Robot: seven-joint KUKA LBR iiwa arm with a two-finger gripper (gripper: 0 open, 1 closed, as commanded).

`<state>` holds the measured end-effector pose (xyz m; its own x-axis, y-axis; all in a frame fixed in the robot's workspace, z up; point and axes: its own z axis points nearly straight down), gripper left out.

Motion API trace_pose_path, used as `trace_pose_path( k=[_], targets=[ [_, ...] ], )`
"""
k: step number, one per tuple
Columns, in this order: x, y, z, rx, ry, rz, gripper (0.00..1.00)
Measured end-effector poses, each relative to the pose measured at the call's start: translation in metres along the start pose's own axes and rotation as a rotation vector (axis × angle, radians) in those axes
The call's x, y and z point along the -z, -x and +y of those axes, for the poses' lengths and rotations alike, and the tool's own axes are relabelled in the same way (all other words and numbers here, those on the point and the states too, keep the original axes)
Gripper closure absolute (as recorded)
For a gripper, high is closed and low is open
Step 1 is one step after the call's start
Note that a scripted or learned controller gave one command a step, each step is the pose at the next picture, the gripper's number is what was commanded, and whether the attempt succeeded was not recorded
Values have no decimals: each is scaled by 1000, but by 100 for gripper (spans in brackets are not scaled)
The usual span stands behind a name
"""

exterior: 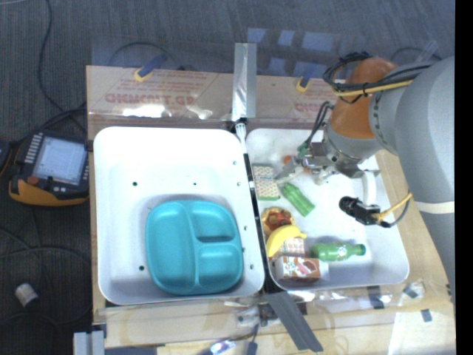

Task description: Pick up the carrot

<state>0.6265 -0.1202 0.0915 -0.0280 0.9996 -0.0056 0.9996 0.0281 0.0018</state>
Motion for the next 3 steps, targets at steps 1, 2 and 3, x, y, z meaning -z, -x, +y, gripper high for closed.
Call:
trace_pose_path(
  k=[1, 2, 3],
  targets=[
    [10, 0, 0, 0, 1, 2, 100],
    [10, 0, 0, 0, 0, 2, 0],
    [18, 0, 0, 0, -2, 3, 100]
  ],
)
